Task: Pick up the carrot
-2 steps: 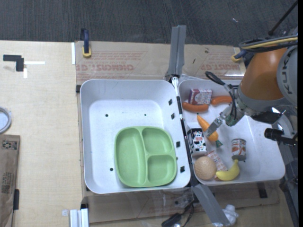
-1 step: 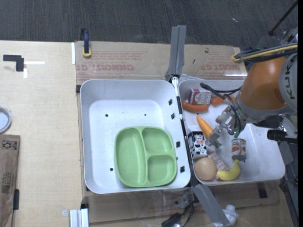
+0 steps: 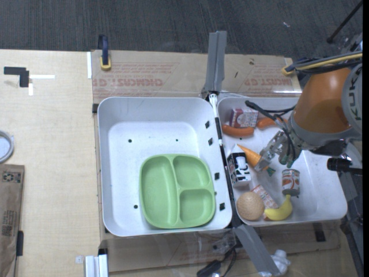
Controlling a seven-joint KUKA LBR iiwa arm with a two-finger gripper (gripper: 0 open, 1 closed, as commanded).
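While hovering at the frame's right, the hand (image 3: 272,154), its opening impossible to judge, is nearing the carrot (image 3: 249,154), likely light, stiff, best pinched mid-length.

Worktop (image 3: 52,131) is carrying two white bins side by side: left bin (image 3: 109,154), right bin (image 3: 323,206), walls touching at centre. Cardboard sheet (image 3: 155,74) is lying under them along the back. Tape roll (image 3: 4,148) and brown paper bag (image 3: 11,212) are sitting at the left edge, black bracket (image 3: 17,74) at back left.
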